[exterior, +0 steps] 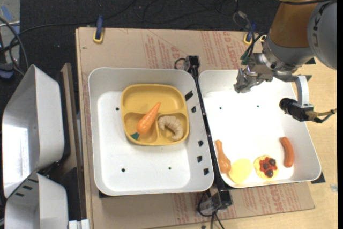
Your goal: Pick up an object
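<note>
White plastic makes up both bins, which sit side by side on a brown cardboard sheet over the bench. In the left bin rests a yellow divided plate, and in its near compartments lie a toy carrot, tilted with its tip toward the far right, and a pale shrimp curled just beside it on the right (the two look close to touching).

The right bin holds its things along the near edge: an orange drumstick-shaped piece at the near left corner, a flat yellow disc just beside it, a small round tart with red and dark berries to the right of the disc, and a sausage lying lengthwise near the right wall. These four are all candidates for picking up, and all lie well apart from the gripper.

The arm reaches in from the far right, its orange band high above the bench. The gripper hangs over the far left part of the right bin, near the bin's far wall, with nothing visible between its fingers; whether they are spread or closed I cannot tell from this angle.

Two orange clamps pin the cardboard at its far edge.
</note>
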Controlling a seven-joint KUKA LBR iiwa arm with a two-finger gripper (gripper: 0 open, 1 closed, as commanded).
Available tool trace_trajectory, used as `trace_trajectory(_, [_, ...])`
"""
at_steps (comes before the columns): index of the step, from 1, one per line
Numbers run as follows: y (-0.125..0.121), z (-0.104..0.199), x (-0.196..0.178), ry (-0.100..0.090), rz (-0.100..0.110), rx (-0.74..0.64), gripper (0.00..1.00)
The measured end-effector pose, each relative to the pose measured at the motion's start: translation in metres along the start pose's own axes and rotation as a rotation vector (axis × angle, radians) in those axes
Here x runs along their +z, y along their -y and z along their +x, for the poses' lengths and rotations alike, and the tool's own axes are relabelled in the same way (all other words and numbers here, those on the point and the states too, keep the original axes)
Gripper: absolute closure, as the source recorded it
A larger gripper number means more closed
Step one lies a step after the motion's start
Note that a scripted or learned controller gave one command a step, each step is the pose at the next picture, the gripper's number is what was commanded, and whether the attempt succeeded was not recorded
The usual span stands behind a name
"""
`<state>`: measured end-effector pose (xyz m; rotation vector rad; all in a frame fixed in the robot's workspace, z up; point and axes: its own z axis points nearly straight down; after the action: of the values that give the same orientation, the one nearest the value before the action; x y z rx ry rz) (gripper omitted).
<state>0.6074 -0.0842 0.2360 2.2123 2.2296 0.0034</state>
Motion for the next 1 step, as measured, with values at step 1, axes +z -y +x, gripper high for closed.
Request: trace_trajectory(1, [0.0083, 0.0512, 0.0096, -0.001, 0.004, 0.000, 1.00])
